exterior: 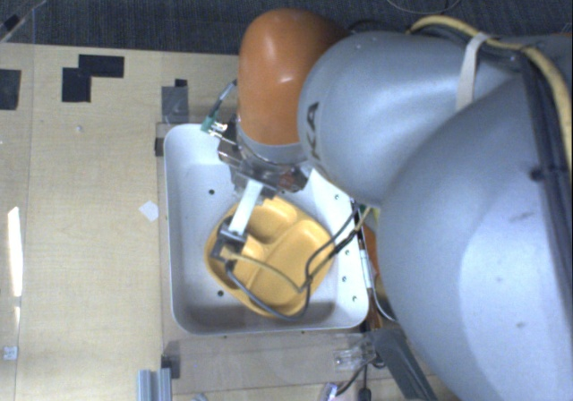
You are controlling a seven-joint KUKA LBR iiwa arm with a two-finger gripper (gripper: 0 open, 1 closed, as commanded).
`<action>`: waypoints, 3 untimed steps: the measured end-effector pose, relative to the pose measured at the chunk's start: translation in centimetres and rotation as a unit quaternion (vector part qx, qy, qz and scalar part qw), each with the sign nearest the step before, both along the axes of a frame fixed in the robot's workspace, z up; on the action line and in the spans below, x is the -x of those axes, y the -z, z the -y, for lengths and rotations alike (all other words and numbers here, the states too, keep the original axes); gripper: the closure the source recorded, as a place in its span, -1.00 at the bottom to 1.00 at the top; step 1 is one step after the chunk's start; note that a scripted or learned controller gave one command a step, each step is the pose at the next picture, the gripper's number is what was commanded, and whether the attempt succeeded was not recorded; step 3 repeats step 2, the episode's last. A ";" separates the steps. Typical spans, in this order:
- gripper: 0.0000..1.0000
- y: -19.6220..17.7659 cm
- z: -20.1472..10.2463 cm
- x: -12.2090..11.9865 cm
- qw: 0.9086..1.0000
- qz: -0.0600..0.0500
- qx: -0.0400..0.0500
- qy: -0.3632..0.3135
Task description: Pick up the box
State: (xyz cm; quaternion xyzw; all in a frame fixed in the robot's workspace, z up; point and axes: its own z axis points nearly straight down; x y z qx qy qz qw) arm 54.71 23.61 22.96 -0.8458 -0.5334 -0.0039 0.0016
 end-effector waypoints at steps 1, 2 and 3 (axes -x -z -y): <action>1.00 -3.0 0.1 -2.0 0.992 -0.002 0.002 0.124; 1.00 -5.2 0.1 -2.3 0.996 -0.001 0.002 0.089; 1.00 -5.2 0.1 -2.3 0.996 -0.001 0.002 0.089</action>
